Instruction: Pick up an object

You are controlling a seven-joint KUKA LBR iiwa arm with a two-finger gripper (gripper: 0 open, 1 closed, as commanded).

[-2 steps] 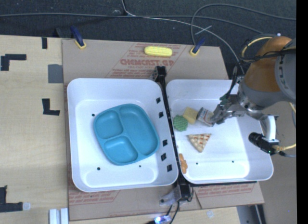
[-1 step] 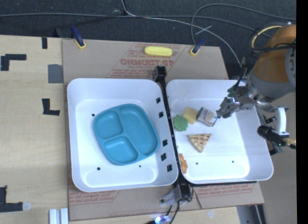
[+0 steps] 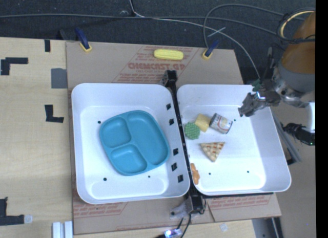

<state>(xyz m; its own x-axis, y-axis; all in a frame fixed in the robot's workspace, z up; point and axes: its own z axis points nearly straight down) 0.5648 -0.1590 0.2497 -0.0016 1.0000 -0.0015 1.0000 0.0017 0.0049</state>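
Nearest the camera, the bench (image 3: 31,145) edge shows pale wood with black marks, and a brown cardboard sheet (image 3: 148,65) lies under both bins. In the right bin (image 3: 256,170), a small orange piece (image 3: 194,173) sits at the near left wall, close against the divider. Just beyond it lies a pizza slice (image 3: 212,150), flat on the bin floor, point toward the camera. Farther in, three things cluster near the left wall: a green ball (image 3: 192,131), a yellow block (image 3: 202,123) touching it, and a can (image 3: 221,123) on its side just right of the block. The left bin (image 3: 84,129) holds a blue tray (image 3: 134,141) with three compartments, lying flat at its middle.

The claw (image 3: 248,106) hangs above the right bin's far right part, well apart from the cluster, with nothing between its tips; how wide it stands cannot be told, since it is dark and small. The arm (image 3: 294,73) enters from the right.

Beyond the bins, a yellow banana (image 3: 168,55) rests on the cardboard, and two clamps (image 3: 83,41) pin its far corners. Cables (image 3: 215,22) cross the dark floor behind.
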